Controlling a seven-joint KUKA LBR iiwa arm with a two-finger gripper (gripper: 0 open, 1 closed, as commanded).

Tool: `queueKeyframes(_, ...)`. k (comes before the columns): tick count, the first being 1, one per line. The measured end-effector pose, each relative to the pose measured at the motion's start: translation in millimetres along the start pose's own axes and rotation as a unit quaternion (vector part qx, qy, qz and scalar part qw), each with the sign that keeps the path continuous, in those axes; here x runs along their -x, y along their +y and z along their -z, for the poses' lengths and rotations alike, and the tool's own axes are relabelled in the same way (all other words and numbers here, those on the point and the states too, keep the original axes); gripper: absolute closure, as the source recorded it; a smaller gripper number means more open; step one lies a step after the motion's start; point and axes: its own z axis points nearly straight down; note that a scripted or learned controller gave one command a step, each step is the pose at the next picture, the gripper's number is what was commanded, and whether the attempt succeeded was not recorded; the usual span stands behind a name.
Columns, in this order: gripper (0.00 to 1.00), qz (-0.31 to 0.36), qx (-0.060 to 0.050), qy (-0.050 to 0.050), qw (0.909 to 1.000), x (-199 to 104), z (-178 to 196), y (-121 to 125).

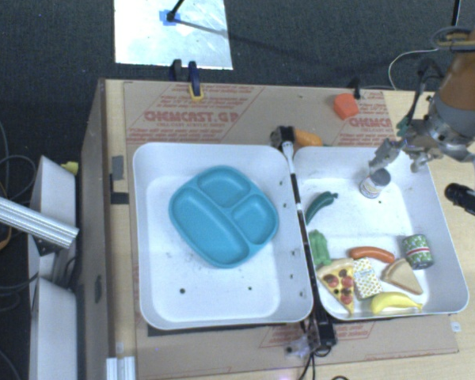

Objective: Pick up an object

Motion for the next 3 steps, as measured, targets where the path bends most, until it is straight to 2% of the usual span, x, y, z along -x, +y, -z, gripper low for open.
queueKeyframes(1,0.00,-0.001,-0.002,0.000,1.0000,40,-50,4)
queueKeyframes(2,0.00,0.000,0.000,0.000,1.0000,39,-93,21)
queueKeyframes(3,0.00,0.001,-0.002,0.001,1.0000,38,-121,36)
